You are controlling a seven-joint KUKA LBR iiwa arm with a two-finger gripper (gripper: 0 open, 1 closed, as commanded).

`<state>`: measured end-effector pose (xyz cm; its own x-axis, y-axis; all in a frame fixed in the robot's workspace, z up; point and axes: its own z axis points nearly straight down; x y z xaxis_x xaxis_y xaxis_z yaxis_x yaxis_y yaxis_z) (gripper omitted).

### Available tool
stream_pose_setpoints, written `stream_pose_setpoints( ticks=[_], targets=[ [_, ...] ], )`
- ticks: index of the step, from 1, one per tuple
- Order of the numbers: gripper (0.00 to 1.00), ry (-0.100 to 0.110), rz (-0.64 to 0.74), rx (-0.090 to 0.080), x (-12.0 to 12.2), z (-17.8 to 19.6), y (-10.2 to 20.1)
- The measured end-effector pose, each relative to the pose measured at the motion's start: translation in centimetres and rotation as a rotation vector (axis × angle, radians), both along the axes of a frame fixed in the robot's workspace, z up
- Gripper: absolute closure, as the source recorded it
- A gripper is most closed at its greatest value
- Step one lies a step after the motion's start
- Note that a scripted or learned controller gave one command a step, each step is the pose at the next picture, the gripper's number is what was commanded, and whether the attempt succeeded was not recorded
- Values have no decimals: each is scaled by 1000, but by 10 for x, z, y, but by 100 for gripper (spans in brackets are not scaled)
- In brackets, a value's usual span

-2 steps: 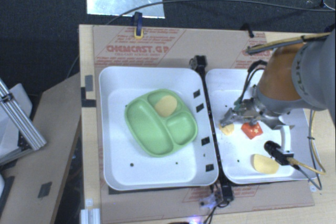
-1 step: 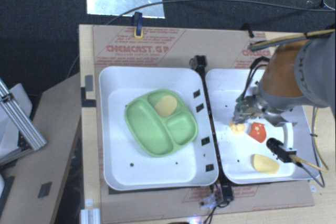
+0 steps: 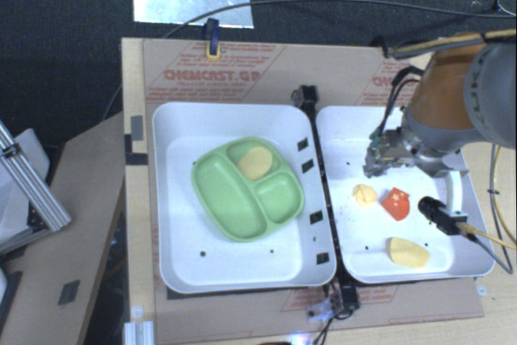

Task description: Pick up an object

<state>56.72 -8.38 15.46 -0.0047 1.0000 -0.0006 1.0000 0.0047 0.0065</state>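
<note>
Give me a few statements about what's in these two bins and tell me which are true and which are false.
1. The green divided plate lies in the left bin. True.
2. A yellowish item rests in one of the plate's compartments. True.
3. The red piece lies in the left bin. False: it lies in the right bin, beside a small yellow piece.
4. The gripper hangs over the green plate. False: it is over the right bin, above the small yellow piece.
5. A pale yellow wedge lies near the right bin's front edge. True.
</note>
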Motion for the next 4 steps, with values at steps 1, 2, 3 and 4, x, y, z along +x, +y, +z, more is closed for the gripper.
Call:
stream_pose_setpoints(
  ticks=[1,2,3,4],
  targets=[
    [100,0,0,0,3,44,3],
    [100,-2,1,0,6,108,6],
    [100,5,5,3,-10,110,55],
    [100,6,5,2,-20,110,106]
  ],
)
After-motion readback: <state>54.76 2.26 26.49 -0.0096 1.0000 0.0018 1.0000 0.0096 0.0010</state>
